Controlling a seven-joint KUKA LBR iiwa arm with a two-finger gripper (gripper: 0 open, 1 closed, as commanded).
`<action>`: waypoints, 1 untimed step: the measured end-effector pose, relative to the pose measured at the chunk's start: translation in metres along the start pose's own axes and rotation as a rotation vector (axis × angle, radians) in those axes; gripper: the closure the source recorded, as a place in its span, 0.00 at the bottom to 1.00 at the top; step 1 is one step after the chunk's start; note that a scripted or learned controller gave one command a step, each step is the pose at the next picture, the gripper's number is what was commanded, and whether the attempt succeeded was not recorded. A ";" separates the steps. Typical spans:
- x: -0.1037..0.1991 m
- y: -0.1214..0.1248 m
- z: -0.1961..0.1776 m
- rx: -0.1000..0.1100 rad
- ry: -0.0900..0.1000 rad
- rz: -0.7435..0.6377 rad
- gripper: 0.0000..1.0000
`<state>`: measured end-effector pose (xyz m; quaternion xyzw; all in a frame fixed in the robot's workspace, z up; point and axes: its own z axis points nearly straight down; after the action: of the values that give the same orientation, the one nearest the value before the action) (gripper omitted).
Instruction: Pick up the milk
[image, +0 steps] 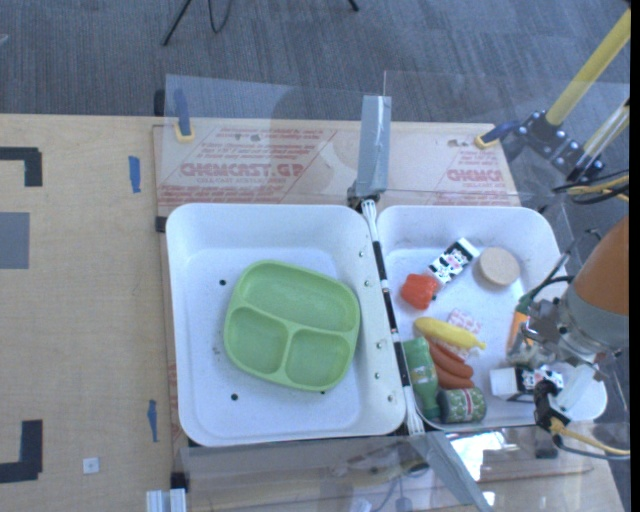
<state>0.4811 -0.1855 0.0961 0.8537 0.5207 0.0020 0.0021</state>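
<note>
One gripper (535, 380), at the end of the grey arm with the orange band, sits low over the right bin's (540, 232) near right corner; whether it is open or closed cannot be told from this view, since cables and housing clutter it. Something small, white with black patches, shows at the wrist, but I cannot tell whether it is a part of the tool or an object.

The milk (453, 260), a small carton with cow-pattern black patches, lies tilted toward the far side of the bin. Taking the milk as landmark: the tan round disc (498, 267) lies just beside it on the right, the red pepper (421, 290) just nearer the camera and left, the banana (449, 332) and the pink-speckled item under it nearer again, then sausages (450, 366) and a green can (461, 404). The gripper is well apart from it, nearer the camera and right.

Judgement: approach from above, align the closing axis across the carton's narrow sides, avoid nudging the disc. The green divided plate (290, 325) in the left bin is irrelevant.
</note>
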 end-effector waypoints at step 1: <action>0.039 0.035 0.007 0.007 -0.003 0.107 1.00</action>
<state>0.5306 -0.1669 0.0894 0.8804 0.4742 -0.0008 -0.0003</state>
